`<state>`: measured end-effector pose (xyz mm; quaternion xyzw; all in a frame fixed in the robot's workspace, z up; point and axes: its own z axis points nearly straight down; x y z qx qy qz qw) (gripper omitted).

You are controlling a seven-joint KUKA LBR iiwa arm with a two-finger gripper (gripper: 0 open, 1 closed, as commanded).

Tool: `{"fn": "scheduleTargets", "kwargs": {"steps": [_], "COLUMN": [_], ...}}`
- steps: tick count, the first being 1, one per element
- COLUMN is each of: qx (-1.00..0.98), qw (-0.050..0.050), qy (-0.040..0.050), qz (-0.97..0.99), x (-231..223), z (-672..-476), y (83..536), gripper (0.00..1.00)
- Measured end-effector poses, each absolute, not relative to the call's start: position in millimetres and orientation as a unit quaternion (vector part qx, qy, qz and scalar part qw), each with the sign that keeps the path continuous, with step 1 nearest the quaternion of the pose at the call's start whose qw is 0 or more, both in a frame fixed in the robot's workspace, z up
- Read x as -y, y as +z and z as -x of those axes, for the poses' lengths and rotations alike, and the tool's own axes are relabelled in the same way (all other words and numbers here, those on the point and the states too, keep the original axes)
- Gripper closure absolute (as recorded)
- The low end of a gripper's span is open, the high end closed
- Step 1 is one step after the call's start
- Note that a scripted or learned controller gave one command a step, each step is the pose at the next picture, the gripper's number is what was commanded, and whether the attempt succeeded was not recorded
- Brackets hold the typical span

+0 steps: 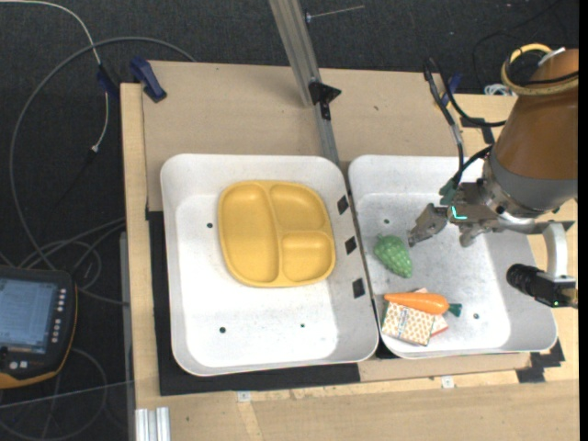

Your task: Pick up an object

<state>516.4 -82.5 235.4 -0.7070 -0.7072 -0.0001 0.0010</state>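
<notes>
Open pincer (448, 230) above bare right bin (487, 324) floor

A robotics lab is showing here: a plywood bench (230, 99) is standing on dark carpet (55, 154), with loose cables (55, 246) trailing across the floor beside it. A teach pendant (32, 324) with a lit screen is lying at the left, and an aluminium camera post (294, 35) is rising from the bench's far edge. Two white bins (184, 274) are sitting side by side on a black mat, under a grey and orange industrial arm (542, 136).
</notes>
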Motion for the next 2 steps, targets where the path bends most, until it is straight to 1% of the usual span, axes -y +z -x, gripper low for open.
{"fn": "scheduleTargets", "kwargs": {"steps": [1, 2], "qx": [0.707, 0.707], "qw": [0.004, 0.004], "qy": [0.0024, 0.0019], "qz": [0.707, 0.707], "x": [88.4, 77.8], "z": [-516.4, -513.6], "y": [174.4, 125.0], "gripper": [0.0, 0.0]}}
